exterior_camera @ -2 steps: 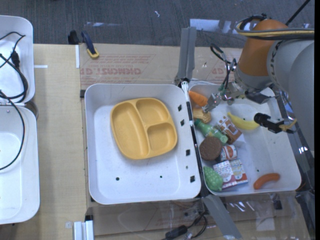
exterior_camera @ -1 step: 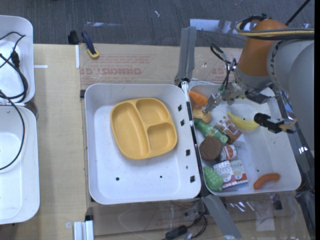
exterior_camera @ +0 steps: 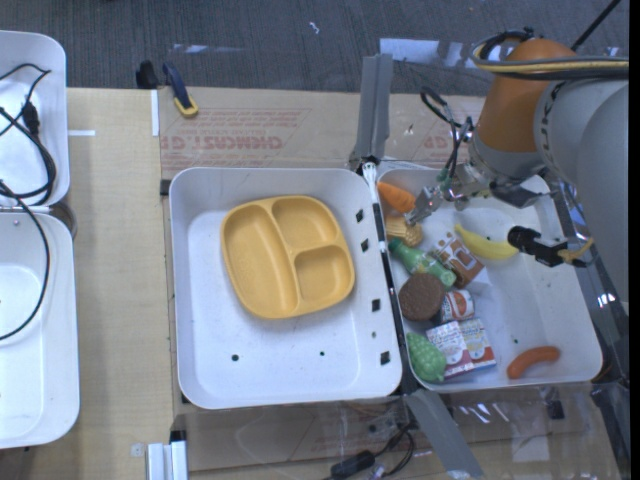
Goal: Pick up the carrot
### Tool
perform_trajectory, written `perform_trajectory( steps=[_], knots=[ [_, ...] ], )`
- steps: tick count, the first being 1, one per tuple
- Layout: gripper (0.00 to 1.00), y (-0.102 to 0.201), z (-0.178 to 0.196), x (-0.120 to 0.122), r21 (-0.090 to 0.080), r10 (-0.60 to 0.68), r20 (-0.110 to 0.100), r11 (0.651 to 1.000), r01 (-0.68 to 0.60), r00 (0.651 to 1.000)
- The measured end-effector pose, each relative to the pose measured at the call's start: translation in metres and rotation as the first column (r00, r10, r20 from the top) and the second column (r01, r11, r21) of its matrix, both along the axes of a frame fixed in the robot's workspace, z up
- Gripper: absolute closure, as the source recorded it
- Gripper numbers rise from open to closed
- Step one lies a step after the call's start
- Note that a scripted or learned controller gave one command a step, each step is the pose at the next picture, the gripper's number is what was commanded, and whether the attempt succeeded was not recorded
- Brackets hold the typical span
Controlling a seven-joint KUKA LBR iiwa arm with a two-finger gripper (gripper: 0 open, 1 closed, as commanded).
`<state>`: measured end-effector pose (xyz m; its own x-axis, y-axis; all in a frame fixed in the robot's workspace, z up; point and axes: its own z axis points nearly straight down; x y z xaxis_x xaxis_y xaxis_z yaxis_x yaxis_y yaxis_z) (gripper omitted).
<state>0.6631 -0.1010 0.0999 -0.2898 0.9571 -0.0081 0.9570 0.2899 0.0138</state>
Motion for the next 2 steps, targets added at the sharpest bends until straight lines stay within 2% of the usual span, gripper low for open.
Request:
perform_trajectory(
  steps=[1, 2],
  knots=[
    [1.00, 0.0013, 0.0108, 0.0011, 0.002, 0.001, 0.002, 1.000, -0.001, 1.000],
    [0.00, 0.0012, 0.0106, 0.0010, 0.002, 0.001, 0.002, 1.000, -0.001, 1.000]
  ],
)
